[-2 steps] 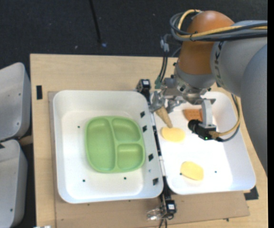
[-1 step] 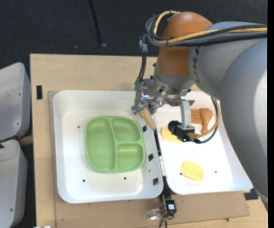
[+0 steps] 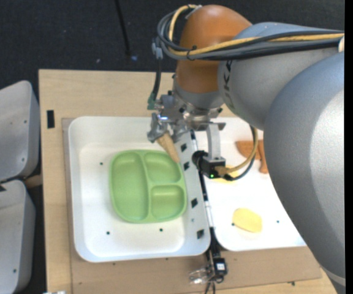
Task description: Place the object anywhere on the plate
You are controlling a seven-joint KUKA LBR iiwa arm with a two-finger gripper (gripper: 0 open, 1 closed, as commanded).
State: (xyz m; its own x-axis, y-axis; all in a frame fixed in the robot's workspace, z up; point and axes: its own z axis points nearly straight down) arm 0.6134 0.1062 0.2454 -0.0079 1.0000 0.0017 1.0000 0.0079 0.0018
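Observation:
A light green divided plate lies in the left white bin. My gripper hangs over the plate's far right corner, just above its rim. A tan, cone-shaped object sticks out from between the fingers, pointing down and right toward the plate's edge, so the gripper is shut on it. The orange band of the arm sits directly above the gripper and hides the wrist.
The right white bin holds a yellow object near its front and an orange-brown object partly hidden by the arm. A ridge with black clips divides the two bins. Grey chairs stand at the left.

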